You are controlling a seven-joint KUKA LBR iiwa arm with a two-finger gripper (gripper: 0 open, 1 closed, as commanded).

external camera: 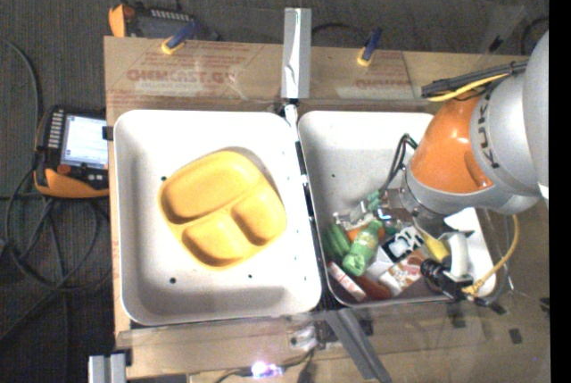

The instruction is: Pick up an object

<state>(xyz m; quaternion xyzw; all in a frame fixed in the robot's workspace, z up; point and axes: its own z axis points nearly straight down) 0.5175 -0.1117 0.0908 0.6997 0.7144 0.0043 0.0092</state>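
We see the arm (464,154) low over the right bin (357,140), and the hand (399,220) is just above the pile of objects (375,252) in the front part of this bin. The pile lies directly under it and a little toward the left. We cannot tell if the hand holds something. The yellow tray (223,207) rests in the left bin (143,194)
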